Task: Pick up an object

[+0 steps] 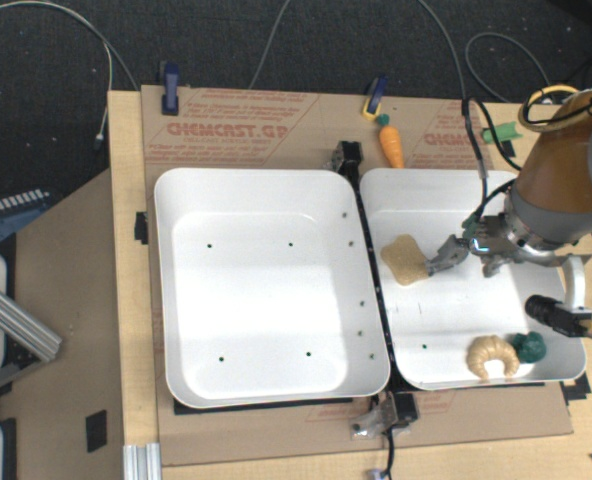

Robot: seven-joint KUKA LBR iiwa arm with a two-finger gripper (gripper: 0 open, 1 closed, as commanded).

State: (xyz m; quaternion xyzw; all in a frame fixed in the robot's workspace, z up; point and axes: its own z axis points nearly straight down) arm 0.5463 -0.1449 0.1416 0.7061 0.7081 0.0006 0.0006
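White bins (266,183), tan sponge (405,259), beige croissant (493,356), orange carrot (391,146), green ball (529,346)

Bench (126,268): brown board top, red lettering along its far edge. Directly on it: two white bins side by side, left bin (266,193) and right bin (446,183), rims just apart. Carrot (391,146) beside right bin's far rim. Blue clamps (170,88), apparently, on the far edge.

Glossy plastic bins (266,183) (cardboard bench (276,118)).
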